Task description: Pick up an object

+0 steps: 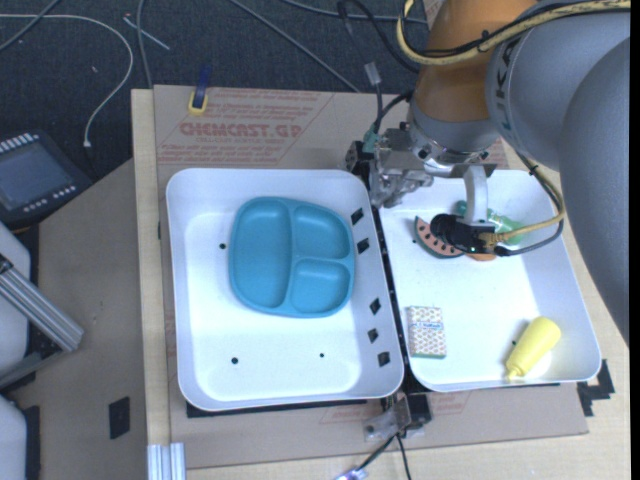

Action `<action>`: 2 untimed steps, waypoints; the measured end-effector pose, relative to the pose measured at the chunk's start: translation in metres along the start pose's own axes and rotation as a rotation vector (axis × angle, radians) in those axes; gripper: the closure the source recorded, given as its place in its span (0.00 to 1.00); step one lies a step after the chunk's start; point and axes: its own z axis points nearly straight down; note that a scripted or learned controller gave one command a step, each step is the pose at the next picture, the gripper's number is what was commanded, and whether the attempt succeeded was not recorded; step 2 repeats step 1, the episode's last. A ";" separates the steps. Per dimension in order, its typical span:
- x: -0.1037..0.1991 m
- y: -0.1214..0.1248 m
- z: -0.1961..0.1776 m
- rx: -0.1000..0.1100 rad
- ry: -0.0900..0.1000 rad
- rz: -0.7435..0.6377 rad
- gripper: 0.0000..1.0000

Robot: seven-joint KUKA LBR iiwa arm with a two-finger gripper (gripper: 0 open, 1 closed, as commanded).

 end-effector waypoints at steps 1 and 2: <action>0.042 0.017 0.003 0.000 0.000 0.000 1.00; 0.042 0.017 0.003 0.000 0.000 0.000 1.00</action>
